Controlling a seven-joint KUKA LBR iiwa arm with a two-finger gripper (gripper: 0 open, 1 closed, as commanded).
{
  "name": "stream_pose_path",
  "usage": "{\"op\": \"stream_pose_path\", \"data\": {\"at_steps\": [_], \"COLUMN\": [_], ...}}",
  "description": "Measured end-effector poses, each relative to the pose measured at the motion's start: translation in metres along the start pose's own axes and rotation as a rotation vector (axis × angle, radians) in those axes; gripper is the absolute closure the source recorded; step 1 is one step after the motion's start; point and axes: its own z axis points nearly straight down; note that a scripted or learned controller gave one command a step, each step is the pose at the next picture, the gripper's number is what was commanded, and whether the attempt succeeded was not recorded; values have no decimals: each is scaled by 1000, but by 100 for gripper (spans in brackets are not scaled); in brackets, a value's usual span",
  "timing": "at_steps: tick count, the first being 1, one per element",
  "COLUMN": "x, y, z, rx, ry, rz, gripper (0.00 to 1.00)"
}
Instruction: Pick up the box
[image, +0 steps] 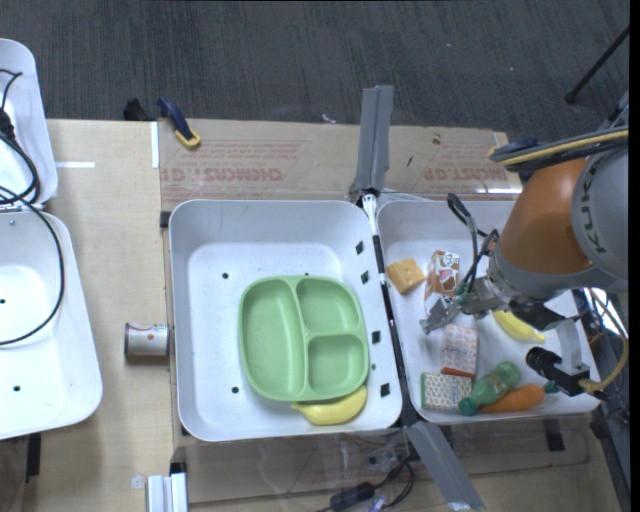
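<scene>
Gripper (447, 312): in right bin (405, 225), over box (459, 347); finger state can't tell. Advice: drop straight down, centre on box, avoid bottle (492, 387) & carrot (520, 398) nearby.

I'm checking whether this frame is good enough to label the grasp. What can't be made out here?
- Gripper: too small and cluttered in the camera view to tell whether its fingers are open or shut.
- Box: its print is too small to read.
- Yellow banana in the right bin: partly covered by the arm.
- Second banana: partly under the green divided plate.
</scene>
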Motion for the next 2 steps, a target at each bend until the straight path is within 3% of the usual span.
{"op": "stream_pose_path", "data": {"at_steps": [1, 2], "x": [12, 10], "y": [-59, -59], "z": [9, 1], "rx": [1, 1], "ry": [1, 1], "rz": [100, 105], "gripper": [0, 100]}}
